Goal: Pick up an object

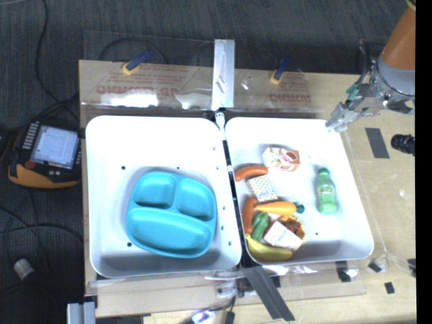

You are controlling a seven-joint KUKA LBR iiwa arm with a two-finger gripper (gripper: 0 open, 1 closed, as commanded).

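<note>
Green bottle (327,190): lying in right bin (351,201), below-left of my tool (341,117), untouched.
Tool: fingers' spread unreadable; nothing visibly held.

The grey arm (397,59), orange-banded, enters at two o'clock; its gripper (339,121) angles toward eight o'clock, nothing visible between its fingers.

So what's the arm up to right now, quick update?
Gripper hovering over the right white bin's far right corner, nothing between its fingers. Green plastic bottle lying alone, nearest target. Other toy food piled along the bin's left wall. Path clear.
</note>
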